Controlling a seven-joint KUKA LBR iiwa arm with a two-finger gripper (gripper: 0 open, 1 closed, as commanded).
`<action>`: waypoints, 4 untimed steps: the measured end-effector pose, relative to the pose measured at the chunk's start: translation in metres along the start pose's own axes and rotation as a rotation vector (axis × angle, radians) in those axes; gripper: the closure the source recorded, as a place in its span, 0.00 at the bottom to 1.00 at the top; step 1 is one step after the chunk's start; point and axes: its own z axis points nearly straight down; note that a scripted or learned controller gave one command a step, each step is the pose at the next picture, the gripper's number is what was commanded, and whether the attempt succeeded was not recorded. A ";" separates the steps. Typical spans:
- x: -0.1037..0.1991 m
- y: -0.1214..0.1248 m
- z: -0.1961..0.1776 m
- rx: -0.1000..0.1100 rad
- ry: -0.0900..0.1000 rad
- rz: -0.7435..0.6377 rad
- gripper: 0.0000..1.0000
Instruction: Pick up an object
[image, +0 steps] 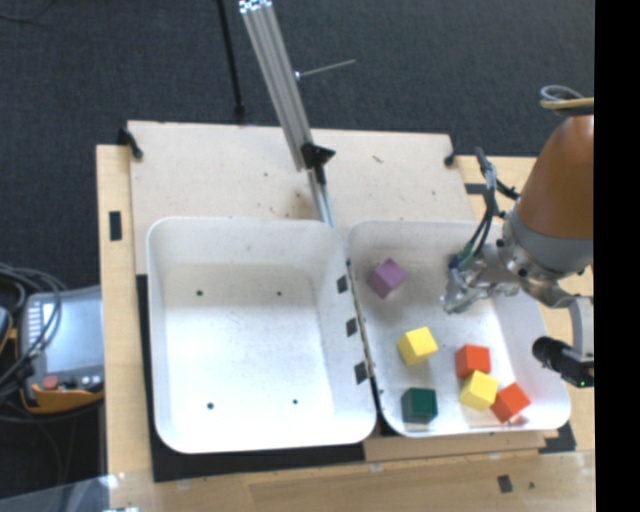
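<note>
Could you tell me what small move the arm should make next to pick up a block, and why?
Probably a short shift toward the bench's front and a little toward the left bin, then down. The gripper hangs over bare floor of the right bin, between the purple block and the yellow block. The yellow one stands apart from its neighbours, so it looks the easier target.

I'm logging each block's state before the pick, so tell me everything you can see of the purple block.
The purple block is a small cube of pale, matte violet, with plain faces. It sits flat on the floor of the right bin, in the upper left part, turned slightly askew to the bin's walls. It stands alone: the yellow block lies below it, apart, and the gripper is off to its right, not touching it.
</note>
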 end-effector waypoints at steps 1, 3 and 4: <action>0.052 0.011 0.002 0.001 -0.001 0.001 1.00; 0.144 0.062 0.008 0.000 0.000 0.001 1.00; 0.192 0.081 0.007 0.000 0.000 0.002 1.00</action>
